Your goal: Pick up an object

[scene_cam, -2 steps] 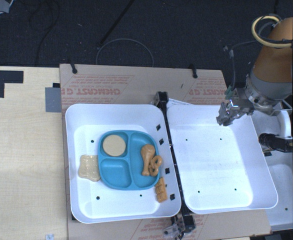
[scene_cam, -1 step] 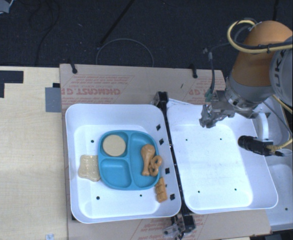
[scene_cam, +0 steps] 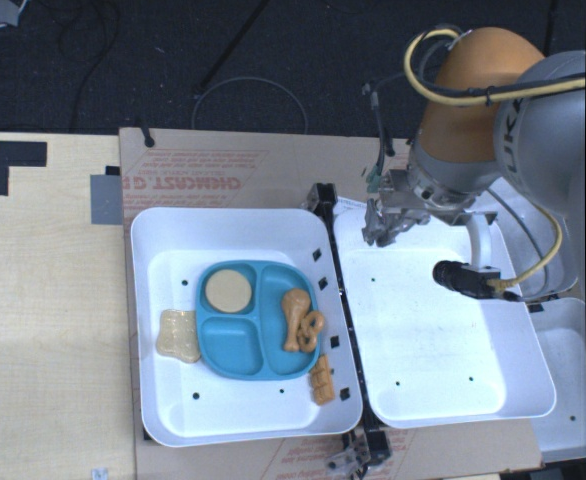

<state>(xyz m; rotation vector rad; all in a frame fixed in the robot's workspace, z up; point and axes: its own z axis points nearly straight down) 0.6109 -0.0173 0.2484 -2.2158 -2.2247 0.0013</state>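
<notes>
My gripper point(scene_cam: 378, 230) hangs over the far left corner of the right bin point(scene_cam: 443, 388), and I see nothing in it. All the objects lie in the left bin point(scene_cam: 163, 258). A blue divided plate point(scene_cam: 235, 353) holds a round tan biscuit point(scene_cam: 227, 290) and a twisted brown pretzel piece point(scene_cam: 301, 320). A pale slice of toast point(scene_cam: 178, 335) lies just left of the plate. At the plate's near right corner, a small brown pastry point(scene_cam: 321, 380) rests against the bin wall.
A black divider rail point(scene_cam: 335, 298) runs between the two bins. The bins sit on a cardboard sheet point(scene_cam: 223, 173) on a wooden bench point(scene_cam: 43, 308). Cables lie on the dark floor behind.
</notes>
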